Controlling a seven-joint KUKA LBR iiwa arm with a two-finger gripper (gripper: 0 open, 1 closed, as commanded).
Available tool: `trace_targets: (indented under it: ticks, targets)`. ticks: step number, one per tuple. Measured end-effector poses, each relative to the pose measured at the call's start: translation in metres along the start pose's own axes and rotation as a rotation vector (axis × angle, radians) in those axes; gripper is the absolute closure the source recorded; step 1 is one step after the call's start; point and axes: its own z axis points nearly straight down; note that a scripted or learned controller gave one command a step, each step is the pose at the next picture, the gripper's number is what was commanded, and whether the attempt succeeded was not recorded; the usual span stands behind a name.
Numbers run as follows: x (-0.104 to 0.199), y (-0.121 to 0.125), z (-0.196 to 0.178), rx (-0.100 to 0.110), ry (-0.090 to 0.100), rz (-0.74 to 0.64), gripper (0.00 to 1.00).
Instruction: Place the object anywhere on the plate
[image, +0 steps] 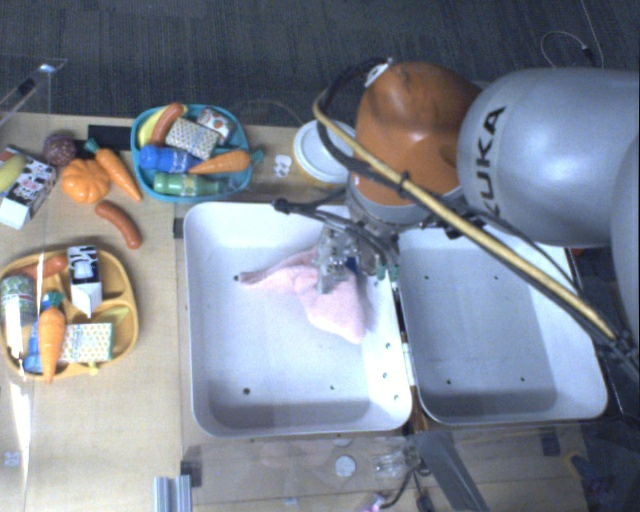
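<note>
Early going here, by my read: the pink object (335, 305) lies flat in the left bin (230, 390), its thin tail running out toward nine o'clock, and nothing looks placed yet. No plate stands out in either bin, so the drop-off spot is anyone's guess. Down comes the arm (540, 130) from three o'clock, and the gripper (345, 262) sits right over the object's upper edge, at twelve o'clock of the pink mass. Is it clamped on or released? Cannot tell; the tip is a blur of metal against pink. Touching or just above, hard to call. Lift and placement remain.
</note>
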Motion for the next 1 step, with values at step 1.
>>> trace_targets:
  ticks: [1]
  targets:
    - [-0.0001, -0.0002, -0.0001, 0.000, 0.000, 0.000, 0.00]
